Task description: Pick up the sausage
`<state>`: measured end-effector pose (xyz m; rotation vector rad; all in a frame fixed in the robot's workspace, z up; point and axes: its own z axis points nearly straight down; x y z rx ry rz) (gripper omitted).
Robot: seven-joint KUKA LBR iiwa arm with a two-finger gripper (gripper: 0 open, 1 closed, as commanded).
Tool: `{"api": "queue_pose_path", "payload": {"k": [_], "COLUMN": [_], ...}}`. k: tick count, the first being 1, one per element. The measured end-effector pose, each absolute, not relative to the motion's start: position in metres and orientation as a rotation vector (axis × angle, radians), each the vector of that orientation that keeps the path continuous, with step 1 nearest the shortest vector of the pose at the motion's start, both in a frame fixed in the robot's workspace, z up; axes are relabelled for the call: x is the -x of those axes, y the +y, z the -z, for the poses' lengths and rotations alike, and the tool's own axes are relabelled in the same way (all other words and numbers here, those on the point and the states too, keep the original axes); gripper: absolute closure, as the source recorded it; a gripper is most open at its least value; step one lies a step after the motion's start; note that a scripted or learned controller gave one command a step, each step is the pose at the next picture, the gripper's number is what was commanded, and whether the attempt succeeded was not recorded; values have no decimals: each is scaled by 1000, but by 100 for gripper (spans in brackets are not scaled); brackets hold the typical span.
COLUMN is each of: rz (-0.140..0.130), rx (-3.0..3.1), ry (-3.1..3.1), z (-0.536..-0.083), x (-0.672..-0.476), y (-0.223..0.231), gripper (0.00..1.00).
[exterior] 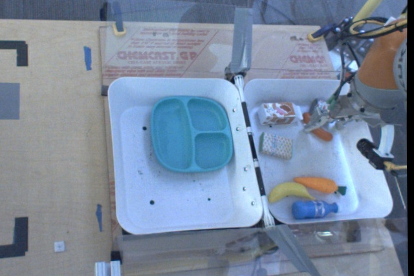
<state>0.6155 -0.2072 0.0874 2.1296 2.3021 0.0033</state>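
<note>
1. Wooden bench, grey carpet beyond it, and two shallow white bins side by side: the left bin (129, 197) and the right bin (372, 197), split by a hinged divider.
2. The left bin carries just a teal compartment plate (192, 134), sitting flat and slightly turned. It looks like the drop-off spot for sorted items.
3. Over in the right bin the play food is scattered loosely, as if tipped in: a printed snack packet (279, 114) up top, a speckled sponge-like square (277, 145) just below it.
4. Along the near wall, a banana (289, 191), a carrot (318, 185) touching it, and a blue bottle (313, 209) lying on its side just beneath.
5. Now the action: the arm comes in from the right, orange band showing, and the gripper (319, 117) is down at the bin's upper middle.
6. The sausage (321, 134), a small orange-red piece, lies right under the fingertips, beside the packet.
7. Its long axis appears to run at a slant, from upper left down to lower right, the lower end poking out clear of the gripper.
8. Fingers wide or pinched? Too cluttered with metal and cable; I cannot tell, nor whether the sausage is truly gripped.
</note>
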Motion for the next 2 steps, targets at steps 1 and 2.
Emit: {"api": "queue_pose_path", "payload": {"k": [1,2], "rz": [-5,-1], "rx": [-2123,-2260], "ry": [2305,2178], "z": [-99,-224], "x": [-617,-609], "y": [-206,-177], "gripper": [100,100]}}
